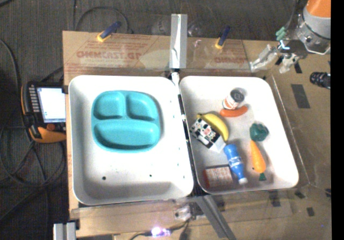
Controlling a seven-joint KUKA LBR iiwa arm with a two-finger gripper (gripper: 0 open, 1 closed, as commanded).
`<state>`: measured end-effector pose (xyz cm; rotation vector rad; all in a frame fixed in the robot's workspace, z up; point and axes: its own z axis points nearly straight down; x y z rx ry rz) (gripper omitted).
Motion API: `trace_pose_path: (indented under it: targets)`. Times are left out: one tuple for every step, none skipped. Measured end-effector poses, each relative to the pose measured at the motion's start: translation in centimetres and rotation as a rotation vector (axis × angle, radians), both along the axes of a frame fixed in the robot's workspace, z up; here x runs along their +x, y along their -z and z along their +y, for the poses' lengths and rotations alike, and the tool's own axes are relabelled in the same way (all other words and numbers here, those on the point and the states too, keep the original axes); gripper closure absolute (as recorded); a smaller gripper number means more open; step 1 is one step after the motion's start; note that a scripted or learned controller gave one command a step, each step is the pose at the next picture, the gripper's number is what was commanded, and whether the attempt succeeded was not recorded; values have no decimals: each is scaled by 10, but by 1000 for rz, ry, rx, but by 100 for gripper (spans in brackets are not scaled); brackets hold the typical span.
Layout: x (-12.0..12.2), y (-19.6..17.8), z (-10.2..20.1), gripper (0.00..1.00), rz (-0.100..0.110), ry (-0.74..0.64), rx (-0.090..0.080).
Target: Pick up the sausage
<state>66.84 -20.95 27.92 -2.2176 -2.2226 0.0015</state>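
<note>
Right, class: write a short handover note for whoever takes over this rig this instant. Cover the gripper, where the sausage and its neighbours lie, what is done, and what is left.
Gripper: above the bench beyond the far right corner of the right bin, outside it, holding nothing. Whether its fingers are open is not clear.
Sausage: orange-red, lying in the right bin's far part, just in front of a small can and next to the banana.
Also in that bin: carrot, blue bottle.
Left bin: holds a teal divided plate.
Done: nothing yet; sausage untouched.
Left: move over the sausage, descend, grasp, lift.
</note>
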Motion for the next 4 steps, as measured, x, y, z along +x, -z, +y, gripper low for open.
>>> trace_pose_path:
  targets:
    - [-26,172,5,0,-8,-103,-3]
    - [-14,184,1,0,-13,-98,0]
    - [-72,142,-13,0,-1,-74,-1]
    - [-41,190,30,0,-8,-274,-8]
